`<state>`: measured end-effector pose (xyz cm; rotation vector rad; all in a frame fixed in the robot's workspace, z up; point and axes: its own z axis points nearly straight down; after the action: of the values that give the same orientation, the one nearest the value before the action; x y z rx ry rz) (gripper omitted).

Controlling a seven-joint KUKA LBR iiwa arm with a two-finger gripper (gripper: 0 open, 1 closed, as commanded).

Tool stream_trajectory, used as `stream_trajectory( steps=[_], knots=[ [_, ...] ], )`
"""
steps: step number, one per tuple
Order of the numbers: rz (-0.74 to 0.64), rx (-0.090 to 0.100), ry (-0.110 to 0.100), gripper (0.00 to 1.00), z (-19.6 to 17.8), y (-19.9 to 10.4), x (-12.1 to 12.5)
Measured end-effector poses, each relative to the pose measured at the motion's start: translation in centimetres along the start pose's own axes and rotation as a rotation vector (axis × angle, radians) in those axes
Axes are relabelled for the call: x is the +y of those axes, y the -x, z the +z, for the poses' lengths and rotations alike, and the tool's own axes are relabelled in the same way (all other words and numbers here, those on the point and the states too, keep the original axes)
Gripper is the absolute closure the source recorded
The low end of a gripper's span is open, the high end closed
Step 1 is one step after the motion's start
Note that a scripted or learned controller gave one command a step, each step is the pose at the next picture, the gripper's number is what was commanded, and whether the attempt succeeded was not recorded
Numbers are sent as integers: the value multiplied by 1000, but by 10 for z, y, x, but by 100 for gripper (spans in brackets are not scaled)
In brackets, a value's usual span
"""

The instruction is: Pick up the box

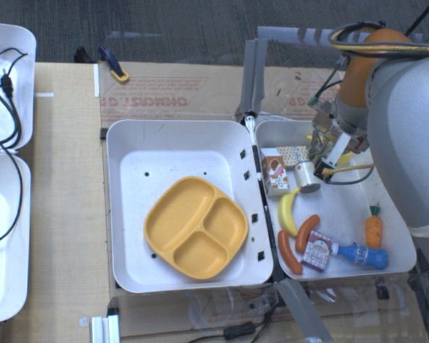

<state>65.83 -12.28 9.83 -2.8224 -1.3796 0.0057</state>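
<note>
You see two white bins side by side on the surface (64, 191). The left bin (125, 213) holds a yellow plate (195, 226) with three compartments, lying a little toward the bin's front right part. The right bin (397, 213) holds the small things.

The box (275, 175), brown-red with a picture on its top, lies flat in the back left part of the right bin, just beside the wall that divides the two bins. Behind it and to its right lies a flat packet (293, 154) with a dotted pattern. A small silver can (305, 177) lies on its side just to the right of the box, close to it.

The arm (404, 120) comes in from the right, and the orange band (361, 70) is above the wrist. The claw (327, 156) hangs over the back of the right bin, above and just to the right of the can, apart from the box. You cannot tell whether the claw is open or closed, because cables and the wrist cover it. Nothing is seen gripped in it.

In the front part of the same bin you find a banana (288, 213), two sausages (298, 240), a second small packet (317, 252), a blue bottle (363, 256) lying down, and a carrot (373, 231).
</note>
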Motion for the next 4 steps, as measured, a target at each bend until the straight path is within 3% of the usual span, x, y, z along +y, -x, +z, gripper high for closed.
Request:
stream_trajectory(
  steps=[1, 2, 3, 4],
  knots=[
    [-4, -3, -1, 100, -9, 0, 0],
    [486, 0, -3, 100, 8, 26, -65],
    [490, 0, -1, 100, -92, 17, -118],
    [546, 0, -3, 100, 8, 64, -97]
  ],
)
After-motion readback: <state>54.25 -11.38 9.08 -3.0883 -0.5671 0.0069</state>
